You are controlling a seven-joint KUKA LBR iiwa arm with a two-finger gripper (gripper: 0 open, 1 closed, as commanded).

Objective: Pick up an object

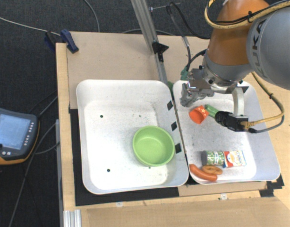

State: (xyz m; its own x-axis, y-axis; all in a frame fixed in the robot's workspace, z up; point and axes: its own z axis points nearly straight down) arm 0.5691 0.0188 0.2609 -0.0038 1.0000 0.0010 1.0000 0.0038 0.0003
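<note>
Currently in the approach step: gripper [191,98] hangs low at the right bin's [265,143] far-left corner, just beside the orange carrot toy [200,114], nothing visibly between its fingers; how wide they're spread I can't tell. Next move probably needs a small shift toward the carrot before closing.

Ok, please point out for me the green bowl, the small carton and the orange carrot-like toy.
green bowl [153,146], camera view, on the inside bottom of the bowl.
small carton [224,158], camera view, on its printed top face.
orange carrot-like toy [198,115], camera view, on its orange body.
</note>
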